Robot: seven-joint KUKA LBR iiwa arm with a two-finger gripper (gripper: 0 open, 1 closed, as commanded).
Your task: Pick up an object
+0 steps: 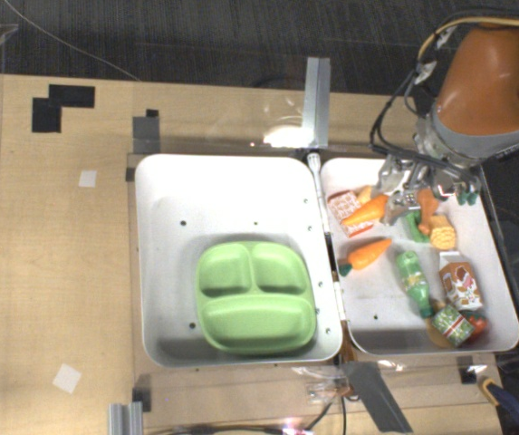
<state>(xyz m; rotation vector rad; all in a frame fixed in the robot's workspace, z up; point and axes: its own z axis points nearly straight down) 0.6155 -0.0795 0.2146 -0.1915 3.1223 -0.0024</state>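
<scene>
From the camera view, the table (51, 270) carries two white bins. The left bin (177, 198) holds a green divided tray (255, 295) toward 6 o'clock, with bare floor toward 12. The right bin (368, 315) is crowded along its 3 o'clock wall, with open floor at 7 o'clock. The tool (406, 191) sits at the bin's 12 o'clock end; whether it is open or shut cannot be told. An orange carrot (368, 211) lies just at its 8 o'clock, a second carrot (369, 254) and a green bottle (413, 281) farther toward 6.

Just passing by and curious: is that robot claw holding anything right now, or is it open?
Gripper: low over the right bin, beside a carrot; whether it grips anything cannot be told.
</scene>
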